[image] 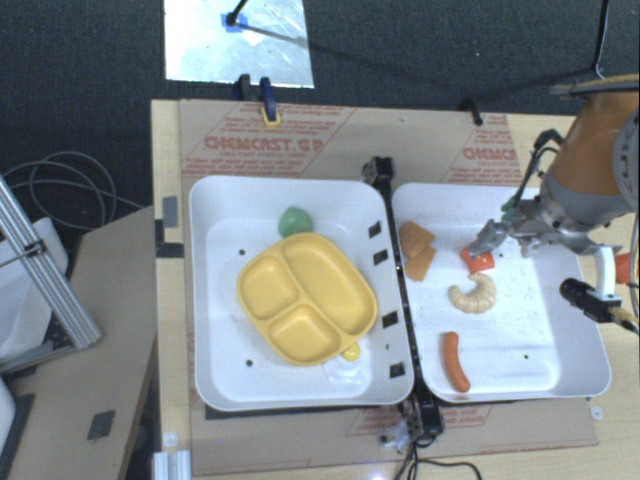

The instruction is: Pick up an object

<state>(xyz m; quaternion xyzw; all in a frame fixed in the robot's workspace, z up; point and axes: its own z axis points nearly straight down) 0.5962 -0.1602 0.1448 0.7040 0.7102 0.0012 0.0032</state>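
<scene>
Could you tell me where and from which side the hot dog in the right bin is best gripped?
Probably the middle of the hot dog, from straight above, fingers closing across its narrow width. It lies flat, apart from the croissant, with bare right bin floor on both long sides.

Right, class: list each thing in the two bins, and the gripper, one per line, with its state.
yellow tray: flat, right way up, left bin
green piece: partly behind the tray
orange wedges: lying together, right bin
croissant: lying loose
sausage: lying loose
red piece: at the gripper tip, grasp unclear
</scene>
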